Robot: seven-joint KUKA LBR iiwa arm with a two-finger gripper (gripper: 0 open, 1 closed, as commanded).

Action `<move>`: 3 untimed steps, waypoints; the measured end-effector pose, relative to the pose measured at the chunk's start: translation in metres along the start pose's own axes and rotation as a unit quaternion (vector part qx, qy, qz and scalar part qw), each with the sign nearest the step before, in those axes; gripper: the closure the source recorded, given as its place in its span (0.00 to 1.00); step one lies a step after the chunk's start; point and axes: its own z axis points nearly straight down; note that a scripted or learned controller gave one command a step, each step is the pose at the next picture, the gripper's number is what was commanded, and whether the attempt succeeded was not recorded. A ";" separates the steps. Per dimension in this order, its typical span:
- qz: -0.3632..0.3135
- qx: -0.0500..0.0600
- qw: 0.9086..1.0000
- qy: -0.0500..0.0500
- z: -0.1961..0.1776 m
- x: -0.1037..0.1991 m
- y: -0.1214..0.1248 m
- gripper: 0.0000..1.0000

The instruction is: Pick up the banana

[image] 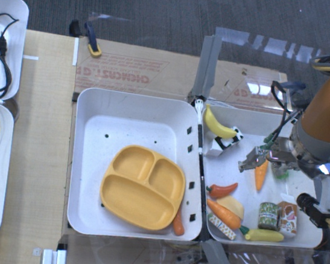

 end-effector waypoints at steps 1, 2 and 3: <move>0.085 -0.001 0.996 0.000 0.076 -0.014 0.073 0.00; -0.100 -0.015 0.995 -0.002 0.105 0.001 0.145 0.00; -0.099 -0.015 0.995 -0.002 0.106 0.001 0.145 0.00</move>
